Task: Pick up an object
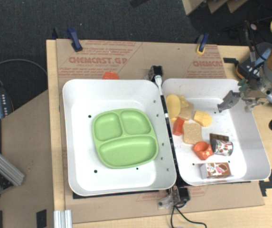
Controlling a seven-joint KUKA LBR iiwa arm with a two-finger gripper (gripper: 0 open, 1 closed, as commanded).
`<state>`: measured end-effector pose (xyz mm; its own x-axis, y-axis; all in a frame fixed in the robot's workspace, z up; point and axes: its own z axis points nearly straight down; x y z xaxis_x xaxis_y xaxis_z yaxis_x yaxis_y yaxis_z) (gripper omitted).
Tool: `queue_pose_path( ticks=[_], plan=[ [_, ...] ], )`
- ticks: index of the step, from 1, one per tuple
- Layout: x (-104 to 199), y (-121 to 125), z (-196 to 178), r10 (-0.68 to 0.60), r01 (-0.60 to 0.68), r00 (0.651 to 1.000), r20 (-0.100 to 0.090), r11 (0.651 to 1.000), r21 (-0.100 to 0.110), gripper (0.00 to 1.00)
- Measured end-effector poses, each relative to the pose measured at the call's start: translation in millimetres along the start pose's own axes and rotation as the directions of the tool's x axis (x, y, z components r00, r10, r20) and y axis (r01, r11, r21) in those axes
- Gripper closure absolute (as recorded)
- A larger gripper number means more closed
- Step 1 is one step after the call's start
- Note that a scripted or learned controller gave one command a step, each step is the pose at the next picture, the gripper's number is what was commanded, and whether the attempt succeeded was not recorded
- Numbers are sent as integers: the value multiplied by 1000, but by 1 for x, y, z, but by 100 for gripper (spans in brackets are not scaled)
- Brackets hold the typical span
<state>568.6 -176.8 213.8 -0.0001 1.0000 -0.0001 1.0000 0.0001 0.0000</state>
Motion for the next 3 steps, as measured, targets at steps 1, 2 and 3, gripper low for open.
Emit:
queue_pose_path(
  ticks=[1, 2, 3],
  plan=[
    [39, -35, 51, -2, 2, 1000, -4, 1000, 8, 0],
    [76, -64, 133, 0, 0, 1000, -3, 1000, 6, 0],
    [74, -62, 119, 2, -2, 1000, 1, 1000, -3, 100]
  ],
)
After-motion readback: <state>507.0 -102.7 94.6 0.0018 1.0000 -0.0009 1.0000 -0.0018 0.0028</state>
